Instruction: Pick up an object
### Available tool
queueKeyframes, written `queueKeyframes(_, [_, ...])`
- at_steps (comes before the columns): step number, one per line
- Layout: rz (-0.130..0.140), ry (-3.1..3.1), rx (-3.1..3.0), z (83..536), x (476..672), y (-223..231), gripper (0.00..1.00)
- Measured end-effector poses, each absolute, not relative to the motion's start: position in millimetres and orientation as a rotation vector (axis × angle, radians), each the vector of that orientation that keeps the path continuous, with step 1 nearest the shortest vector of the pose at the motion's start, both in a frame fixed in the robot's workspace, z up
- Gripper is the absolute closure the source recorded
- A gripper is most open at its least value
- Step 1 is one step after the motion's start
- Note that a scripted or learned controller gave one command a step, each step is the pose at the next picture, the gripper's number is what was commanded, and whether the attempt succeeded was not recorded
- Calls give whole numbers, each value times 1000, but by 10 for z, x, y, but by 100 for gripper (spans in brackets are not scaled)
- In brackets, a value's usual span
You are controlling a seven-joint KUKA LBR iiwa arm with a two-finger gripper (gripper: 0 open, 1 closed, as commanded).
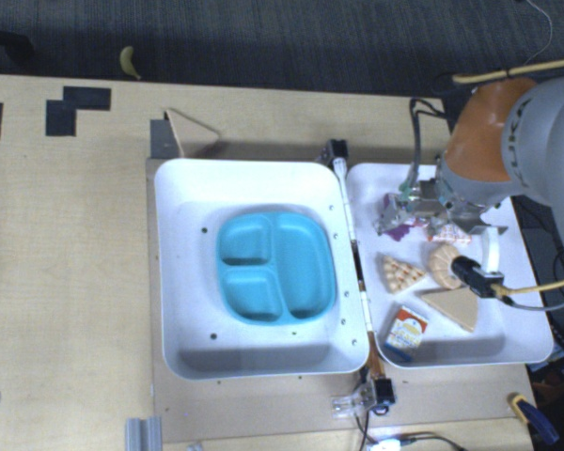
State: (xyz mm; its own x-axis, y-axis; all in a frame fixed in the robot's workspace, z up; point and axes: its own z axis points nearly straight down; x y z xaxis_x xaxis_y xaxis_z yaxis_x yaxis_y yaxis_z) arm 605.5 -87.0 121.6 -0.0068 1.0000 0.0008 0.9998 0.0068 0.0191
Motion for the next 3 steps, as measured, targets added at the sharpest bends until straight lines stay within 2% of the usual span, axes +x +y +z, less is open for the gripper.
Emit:
queueKeyframes(1, [27,2220,2202,1328,6069,-859,100])
queueKeyframes(2, [27,2221,2201,1327,6068,-859,0])
queueKeyframes(3, [32,2221,2198,1438,6082,-849,100])
